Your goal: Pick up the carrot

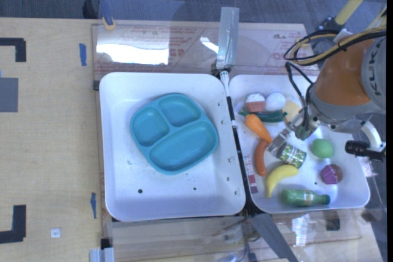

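The carrot (257, 126) is a short orange cone lying in the right bin (359, 193), near its left wall, with its tip pointing down and right. My gripper (284, 138) hangs low over the bin just right of the carrot's tip, above a small can (293, 156). Nothing visible sits in the gripper. The arm's orange band (344, 80) is above and to the right.
Crowded around the carrot are a green vegetable (265, 115), a red-orange sausage (260, 158), a banana (279, 178), a green bottle (304, 197), a lime (322, 148) and a purple item (330, 173). The left bin (116, 187) holds a blue divided plate (175, 132).
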